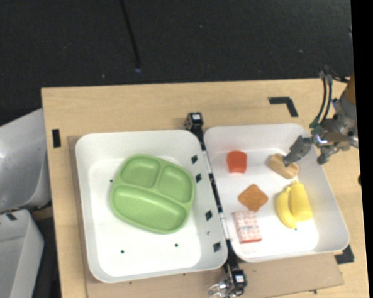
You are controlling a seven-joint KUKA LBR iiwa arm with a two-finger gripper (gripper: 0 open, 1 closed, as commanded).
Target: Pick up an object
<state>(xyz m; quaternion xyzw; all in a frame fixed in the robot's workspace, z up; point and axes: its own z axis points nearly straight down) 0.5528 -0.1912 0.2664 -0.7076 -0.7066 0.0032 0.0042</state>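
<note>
Reaching in from the right over the right bin (330, 231), w/ gripper (307, 149) hanging at the bin's upper right corner, fingers spread apart & gripping nothing. Sitting splayed like that prob. because approach is being lined up rather than a grasp closing — a judgement, not certain. Lying loose & well spaced in this bin: tan block (282, 166), banana (294, 205), red cup (237, 161), orange-brown piece (253, 198), pink-patterned packet (247, 226). Spacing likely giving the fingers room to come down round any one w/o knocking a neighbour. Resting in the left bin (88, 183): green divided plate (152, 193), alone, well apart from the arm; too wide & flat to be a likely pick. Nearest candidate looking like the tan block: lying just beside & below-left of the left finger tip, maybe touching it — can't tell at this res. Not between the fingers, tho. Banana lying near, further toward the bin's front edge, close under the tan block. Red cup & orange-brown piece sitting further left, toward the divider between bins. Task looking not yet done: nothing lifted, everything resting on the bin floor.
</note>
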